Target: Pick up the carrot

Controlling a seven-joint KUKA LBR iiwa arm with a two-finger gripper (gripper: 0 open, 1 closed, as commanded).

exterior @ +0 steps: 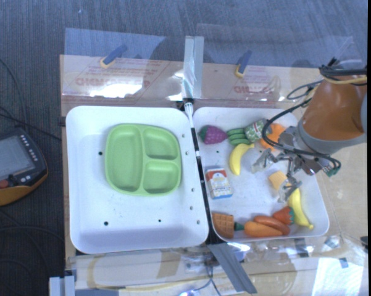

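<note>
The carrot (263,229) lies along the front wall of the right bin (259,117); it is orange, with its green top pointing left. A red-orange toy (283,216) rests against its right end. My gripper (276,169) hangs over the right-middle of that bin, well behind the carrot and apart from it. Its metal fingers (262,160) are spread open with nothing between them. A yellow cheese block (276,179) sits just below them. The orange-banded wrist (334,106) reaches in from the right.
The right bin also holds purple grapes (213,134), a green pod (237,134), two bananas (236,158) (300,208), an orange toy (273,131), a small carton (218,182) and a waffle (222,222). A green divided plate (143,159) lies in the left bin (86,227).
</note>
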